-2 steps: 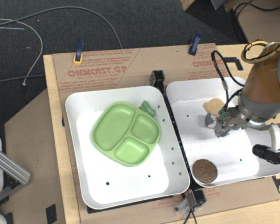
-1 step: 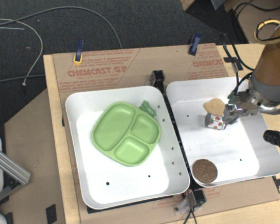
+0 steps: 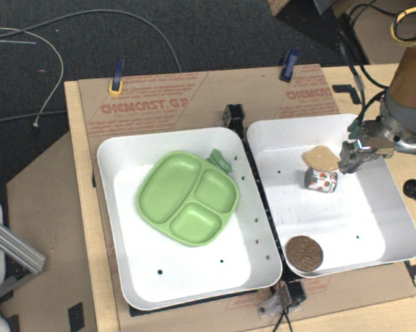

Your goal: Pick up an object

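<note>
In the right bin (image 3: 357,217) lie a tan wedge-shaped piece (image 3: 321,157), a small white can with red and green print (image 3: 321,180) just below it, and a brown round disc (image 3: 304,253) near the front left corner. My gripper (image 3: 352,155) hangs over the right bin's upper right part, just to the right of the tan piece and the can. Nothing shows between its fingers. The left bin (image 3: 141,265) holds a green divided plate (image 3: 187,197) with a small green object (image 3: 220,160) at its upper right rim.
Both bins rest on a cardboard sheet (image 3: 187,95) held by blue clamps (image 3: 117,75) at the back. A black bracket (image 3: 232,115) sits between the bins at the back. Cables run over the dark floor behind.
</note>
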You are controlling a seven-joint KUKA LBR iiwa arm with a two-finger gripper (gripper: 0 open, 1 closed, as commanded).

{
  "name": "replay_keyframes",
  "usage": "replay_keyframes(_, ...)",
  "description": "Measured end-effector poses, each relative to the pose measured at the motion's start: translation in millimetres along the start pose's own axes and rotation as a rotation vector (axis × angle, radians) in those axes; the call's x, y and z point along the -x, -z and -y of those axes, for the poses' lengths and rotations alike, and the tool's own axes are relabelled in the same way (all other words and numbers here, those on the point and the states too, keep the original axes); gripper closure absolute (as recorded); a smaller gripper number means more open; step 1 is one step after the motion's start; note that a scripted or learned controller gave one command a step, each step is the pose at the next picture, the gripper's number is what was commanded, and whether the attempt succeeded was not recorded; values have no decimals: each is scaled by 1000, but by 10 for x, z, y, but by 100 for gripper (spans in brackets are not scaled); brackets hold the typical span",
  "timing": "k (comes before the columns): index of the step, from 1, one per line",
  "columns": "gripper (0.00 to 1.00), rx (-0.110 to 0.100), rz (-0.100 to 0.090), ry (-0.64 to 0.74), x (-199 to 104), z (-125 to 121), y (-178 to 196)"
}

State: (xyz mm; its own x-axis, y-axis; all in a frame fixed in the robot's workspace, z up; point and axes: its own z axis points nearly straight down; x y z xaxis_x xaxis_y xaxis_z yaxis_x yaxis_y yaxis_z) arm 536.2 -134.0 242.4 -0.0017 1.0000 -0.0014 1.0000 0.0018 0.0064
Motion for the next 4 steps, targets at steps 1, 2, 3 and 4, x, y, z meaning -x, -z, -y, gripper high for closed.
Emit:
replay_keyframes(1, 100, -4, -3, 4, -506, -150, 64)
replay_keyframes(2, 100, -4, -2, 4, -1071, -423, -15)
replay_keyframes(3, 100, -4, -3, 5, -1600, -573, 28)
replay_keyframes(4, 100, -4, -2, 3, -2095, -833, -166)
